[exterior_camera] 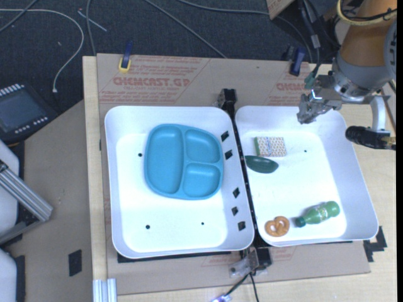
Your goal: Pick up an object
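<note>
Pretzel (277,226) and green bottle (319,213) lie at the right bin's (352,168) near edge, ungrasped. Gripper (310,112) hovers over the far edge; finger state indeterminate. Pick not yet begun.

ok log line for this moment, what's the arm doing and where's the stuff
tool: over right bin's far edge, holding nothing | right white bin: green plastic bottle, brown pretzel | left white bin: blue divided plate

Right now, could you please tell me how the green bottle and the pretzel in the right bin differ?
The green bottle is green, long and lies on its side at a slant; the pretzel is orange-brown, round, looped and lies flat. The bottle is the larger, and sits nearer the bin's right wall; the pretzel lies to its left. Both rest near the right bin's front edge, close together.
</note>
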